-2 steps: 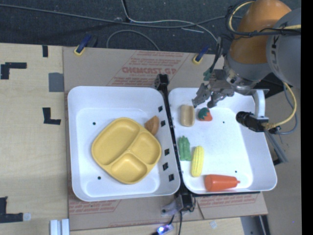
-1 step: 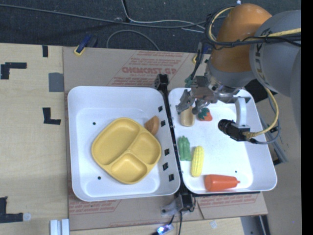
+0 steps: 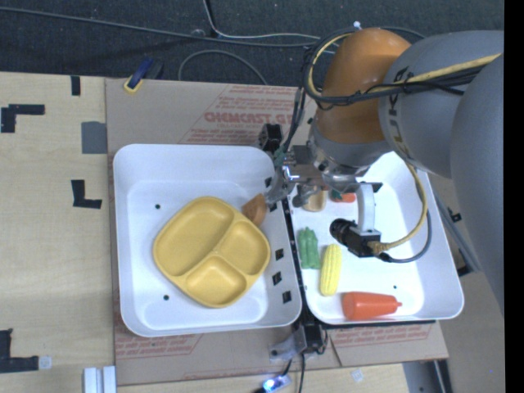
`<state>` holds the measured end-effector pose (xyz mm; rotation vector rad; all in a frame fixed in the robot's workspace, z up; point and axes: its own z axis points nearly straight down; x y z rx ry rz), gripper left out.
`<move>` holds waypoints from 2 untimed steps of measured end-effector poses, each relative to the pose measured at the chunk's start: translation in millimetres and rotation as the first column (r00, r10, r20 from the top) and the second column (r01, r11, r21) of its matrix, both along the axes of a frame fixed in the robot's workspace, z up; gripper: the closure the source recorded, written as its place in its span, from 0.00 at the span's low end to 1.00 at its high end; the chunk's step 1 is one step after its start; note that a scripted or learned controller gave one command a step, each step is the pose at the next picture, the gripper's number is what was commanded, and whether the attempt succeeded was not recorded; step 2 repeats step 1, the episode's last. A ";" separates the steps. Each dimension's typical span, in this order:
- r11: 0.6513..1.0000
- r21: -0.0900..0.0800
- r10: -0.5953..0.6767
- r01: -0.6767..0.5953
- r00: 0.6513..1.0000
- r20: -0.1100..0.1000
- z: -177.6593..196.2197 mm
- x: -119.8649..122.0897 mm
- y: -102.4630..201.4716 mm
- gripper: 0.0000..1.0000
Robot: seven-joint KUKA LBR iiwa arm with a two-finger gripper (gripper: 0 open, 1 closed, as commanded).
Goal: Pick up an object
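My gripper [image 3: 296, 188] hangs low over the divider between the two bins, under the orange wrist band [image 3: 360, 80]. A small brown object [image 3: 255, 210] lies just left of and below it in the left bin, against the rim of a yellow divided plate [image 3: 211, 250]. In the right bin lie a green vegetable [image 3: 309, 248], a yellow corn cob [image 3: 330, 268] and an orange carrot [image 3: 370, 304]. A small red-orange piece [image 3: 347, 196] peeks out beneath the wrist. The arm hides the upper part of the right bin.
The left bin [image 3: 135, 178] and right bin [image 3: 442, 293] sit side by side on cardboard. A black cable fitting [image 3: 354, 237] hangs from the wrist over the right bin. Cables run across the dark floor behind.
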<state>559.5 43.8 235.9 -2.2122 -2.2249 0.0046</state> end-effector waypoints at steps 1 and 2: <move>1.000 0.001 0.002 -0.002 1.000 0.001 0.9 -22.9 56.8 1.00; 1.000 0.001 0.002 -0.002 1.000 0.001 0.9 -22.9 56.8 1.00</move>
